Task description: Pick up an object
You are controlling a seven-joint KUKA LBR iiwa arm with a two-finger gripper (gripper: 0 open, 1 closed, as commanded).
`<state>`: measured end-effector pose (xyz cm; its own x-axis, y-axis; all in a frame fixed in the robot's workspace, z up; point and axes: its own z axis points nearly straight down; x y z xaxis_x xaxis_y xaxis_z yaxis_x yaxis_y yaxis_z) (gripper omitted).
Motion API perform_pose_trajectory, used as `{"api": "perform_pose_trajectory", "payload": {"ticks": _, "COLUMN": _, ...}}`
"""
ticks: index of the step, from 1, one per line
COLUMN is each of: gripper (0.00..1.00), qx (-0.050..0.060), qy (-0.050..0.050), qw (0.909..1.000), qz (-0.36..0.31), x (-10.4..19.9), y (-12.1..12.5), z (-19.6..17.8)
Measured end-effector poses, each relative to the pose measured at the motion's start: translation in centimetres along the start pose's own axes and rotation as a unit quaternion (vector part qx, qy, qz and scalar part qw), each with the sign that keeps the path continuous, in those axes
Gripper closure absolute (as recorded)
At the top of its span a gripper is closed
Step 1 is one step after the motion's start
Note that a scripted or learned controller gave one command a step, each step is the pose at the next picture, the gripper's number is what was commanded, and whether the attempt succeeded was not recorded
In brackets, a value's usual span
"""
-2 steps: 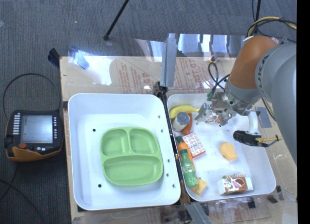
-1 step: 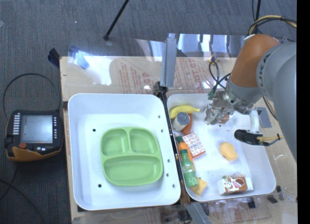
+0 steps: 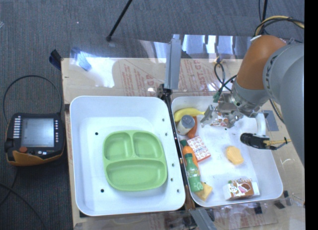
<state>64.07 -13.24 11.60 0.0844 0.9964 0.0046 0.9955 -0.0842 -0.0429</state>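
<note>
Brown-labelled packet (image 3: 242, 188), right bin (image 3: 276, 174) front edge; gripper (image 3: 221, 115) far back, fingers parted around small red-white packet (image 3: 219, 121), grip unconfirmed.

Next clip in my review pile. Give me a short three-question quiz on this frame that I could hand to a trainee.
1. True or false: the green divided plate lies in the right bin.
2. Which item lies nearest the right bin's front corner, at the picture's lower right?
A. the banana
B. the small brown and white packet
C. the green bottle
3. Fill in: the gripper hangs over the ______ bin.

Key
1. False; it lies in the left bin.
2. B.
3. Right, near its back wall, beside the banana.
</note>
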Motion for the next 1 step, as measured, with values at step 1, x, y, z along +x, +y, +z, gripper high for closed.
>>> {"api": "perform_pose_trajectory", "payload": {"ticks": 1, "gripper": 1.0, "qx": 0.001, "qy": 0.0, "qw": 1.0, "qz": -0.001, "x": -0.03, "y": 0.02, "z": -0.56}}
